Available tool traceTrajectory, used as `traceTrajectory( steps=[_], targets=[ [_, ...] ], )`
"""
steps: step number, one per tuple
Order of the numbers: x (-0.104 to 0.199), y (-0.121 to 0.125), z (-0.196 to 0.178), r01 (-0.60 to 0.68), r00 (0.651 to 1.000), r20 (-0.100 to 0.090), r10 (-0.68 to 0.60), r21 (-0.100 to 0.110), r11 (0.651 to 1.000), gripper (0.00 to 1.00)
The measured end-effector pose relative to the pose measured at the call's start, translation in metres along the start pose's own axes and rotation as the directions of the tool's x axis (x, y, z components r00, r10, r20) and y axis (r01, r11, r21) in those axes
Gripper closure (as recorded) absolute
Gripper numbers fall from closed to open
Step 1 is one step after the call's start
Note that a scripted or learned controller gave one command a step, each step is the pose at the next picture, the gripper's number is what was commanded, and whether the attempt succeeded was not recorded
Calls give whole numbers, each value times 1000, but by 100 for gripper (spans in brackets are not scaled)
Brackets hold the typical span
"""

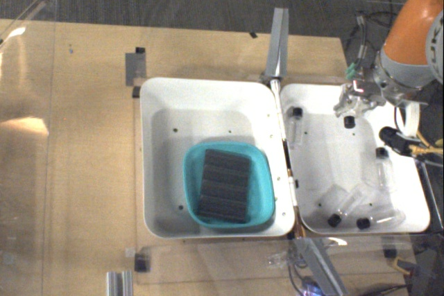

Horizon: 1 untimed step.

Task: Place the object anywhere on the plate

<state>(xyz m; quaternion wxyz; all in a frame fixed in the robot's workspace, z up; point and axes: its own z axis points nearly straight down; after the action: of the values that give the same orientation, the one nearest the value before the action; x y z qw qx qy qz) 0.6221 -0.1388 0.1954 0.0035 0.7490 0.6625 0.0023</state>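
A teal plate (pixel 262 170) lies in the left bin (pixel 161 149), toward its front. A dark ridged rectangular block (pixel 224 185) rests flat on the plate. My gripper (pixel 351 105) hangs over the back of the right bin (pixel 316 170), far to the right of the plate. A small black-capped piece (pixel 349 122) sits just under the gripper; whether it is held is unclear.
Several clear vials with black caps lie in the right bin: one by the left wall (pixel 295 127), one at the right (pixel 381 168), others along the front (pixel 349 206). A grey post (pixel 277 45) stands behind the wall between the bins. Cables (pixel 409 142) trail at the right.
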Motion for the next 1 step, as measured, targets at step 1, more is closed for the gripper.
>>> traceTrajectory(
  steps=[1],
  targets=[
    [51, -26, -17, 28, 1000, -2, -28, 1, 1000, 100]
  ],
)
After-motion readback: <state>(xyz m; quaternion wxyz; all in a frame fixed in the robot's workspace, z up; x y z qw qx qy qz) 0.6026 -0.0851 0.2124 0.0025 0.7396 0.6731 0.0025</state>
